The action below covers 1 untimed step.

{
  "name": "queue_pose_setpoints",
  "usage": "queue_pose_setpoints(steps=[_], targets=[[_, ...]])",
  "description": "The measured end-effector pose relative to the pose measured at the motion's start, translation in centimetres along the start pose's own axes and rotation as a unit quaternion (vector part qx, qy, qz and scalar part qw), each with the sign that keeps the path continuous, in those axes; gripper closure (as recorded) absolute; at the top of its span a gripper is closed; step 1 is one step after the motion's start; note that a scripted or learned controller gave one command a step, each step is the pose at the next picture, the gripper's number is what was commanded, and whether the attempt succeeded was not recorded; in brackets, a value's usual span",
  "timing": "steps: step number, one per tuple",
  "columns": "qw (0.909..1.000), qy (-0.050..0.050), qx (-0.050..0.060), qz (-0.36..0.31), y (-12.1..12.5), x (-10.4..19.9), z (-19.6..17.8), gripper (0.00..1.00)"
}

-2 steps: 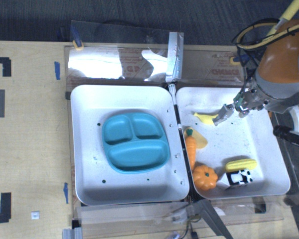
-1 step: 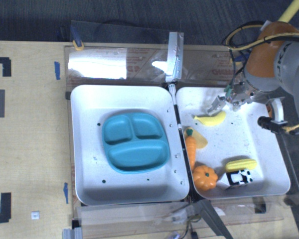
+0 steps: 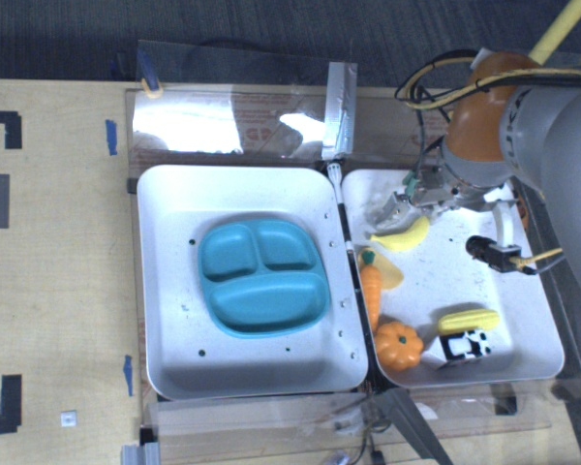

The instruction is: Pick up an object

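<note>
In the right bin [image 3: 533, 298], a yellow banana [image 3: 407, 237] lies near the back left corner. My gripper [image 3: 404, 204] hangs right above the banana's far end, reaching in from the grey arm with its orange band [image 3: 479, 124]. I see nothing lifted in it. An orange carrot [image 3: 370, 294] lies along the bin's left wall. At the front sit a small orange pumpkin [image 3: 399, 345], a yellow corn-like piece [image 3: 468, 319] and a black-and-white block [image 3: 465, 346].
The left bin [image 3: 165, 260] holds a blue divided plate [image 3: 261, 274]. A pale yellow slice [image 3: 390, 275] lies beside the carrot. A black fitting with a cable [image 3: 489, 251] hangs over the right bin's middle. The arm's body covers the bin's back right.
</note>
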State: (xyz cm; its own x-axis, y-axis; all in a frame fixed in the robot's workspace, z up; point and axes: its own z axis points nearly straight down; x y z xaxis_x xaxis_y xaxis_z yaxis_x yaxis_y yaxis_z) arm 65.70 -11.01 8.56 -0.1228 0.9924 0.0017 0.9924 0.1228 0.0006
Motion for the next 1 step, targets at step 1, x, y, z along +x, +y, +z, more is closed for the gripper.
queue_pose_setpoints(steps=[1], targets=[[1.0,-0.002,-0.003,0.004,1.05,-0.95,-2.88,0.0]])
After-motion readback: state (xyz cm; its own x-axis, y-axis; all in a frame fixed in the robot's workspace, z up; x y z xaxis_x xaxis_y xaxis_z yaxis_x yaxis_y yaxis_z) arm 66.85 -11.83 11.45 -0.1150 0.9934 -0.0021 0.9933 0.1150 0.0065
